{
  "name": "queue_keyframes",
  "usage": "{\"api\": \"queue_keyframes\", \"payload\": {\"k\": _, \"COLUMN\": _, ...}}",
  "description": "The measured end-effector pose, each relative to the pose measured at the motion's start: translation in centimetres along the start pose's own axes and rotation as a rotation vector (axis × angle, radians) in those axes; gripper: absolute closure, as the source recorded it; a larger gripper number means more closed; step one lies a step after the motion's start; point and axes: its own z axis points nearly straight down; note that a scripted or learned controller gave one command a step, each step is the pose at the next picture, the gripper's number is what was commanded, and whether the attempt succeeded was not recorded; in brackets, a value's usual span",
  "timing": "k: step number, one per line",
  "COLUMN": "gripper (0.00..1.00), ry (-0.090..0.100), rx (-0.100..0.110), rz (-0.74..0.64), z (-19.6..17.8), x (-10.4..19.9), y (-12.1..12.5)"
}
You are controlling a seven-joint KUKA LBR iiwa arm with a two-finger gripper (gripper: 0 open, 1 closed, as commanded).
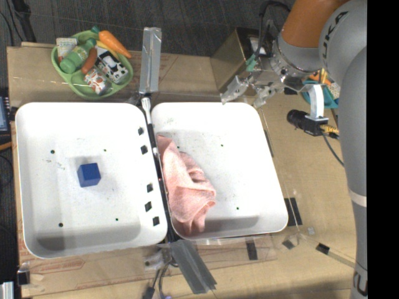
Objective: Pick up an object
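Note:
A blue cube (89, 174) sits in the left bin (37, 129), left of its middle. A crumpled pink cloth (186, 189) lies along the left wall of the right bin (249, 185), reaching from its middle to its front. My gripper (248, 92) hovers over the back edge of the right bin, well above and behind the cloth. Its two pale fingers (231, 91) stand spread apart with nothing between them.
A green bowl (75, 86) holding toy food, among it a carrot, stands behind the left bin. A grey metal bar (149, 58) rises behind the divider between the bins. The arm (324, 23) fills the upper right.

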Motion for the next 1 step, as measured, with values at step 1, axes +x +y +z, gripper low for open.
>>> {"api": "queue_keyframes", "payload": {"k": 1, "gripper": 0.00, "ry": 0.000, "rx": 0.001, "rz": -0.005, "z": 11.25, "x": 0.24, "y": -8.81}}
